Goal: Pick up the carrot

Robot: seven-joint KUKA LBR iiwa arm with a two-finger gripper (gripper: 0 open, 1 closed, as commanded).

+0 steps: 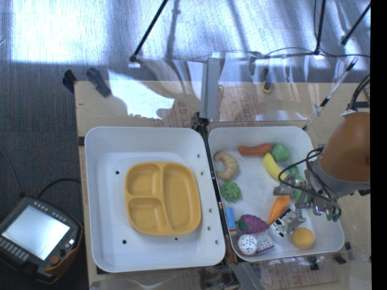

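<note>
The bench (145, 104) is the biggest thing here, and two white bins sit on it side by side. The left bin (109, 162) is far to the left of the tool and has a yellow tray (162, 197) with three parts inside. The right bin (257, 141) is under the tool. The arm (347, 150) comes in from the right, with its orange band up and to the right of the tool. The tool (296, 207) hangs low in the right bin; I cannot tell how wide it is.

The carrot (279, 209) lies just left of the tool, right beside it, with its thin end pointing down. A banana (271, 165) and a green pepper (280, 151) are above the tool. A sausage (254, 149) is up and left. A bagel (227, 165) and broccoli (230, 191) are farther left. A purple eggplant (252, 223) is down and left. An orange ball (303, 238) is just below the tool.
</note>
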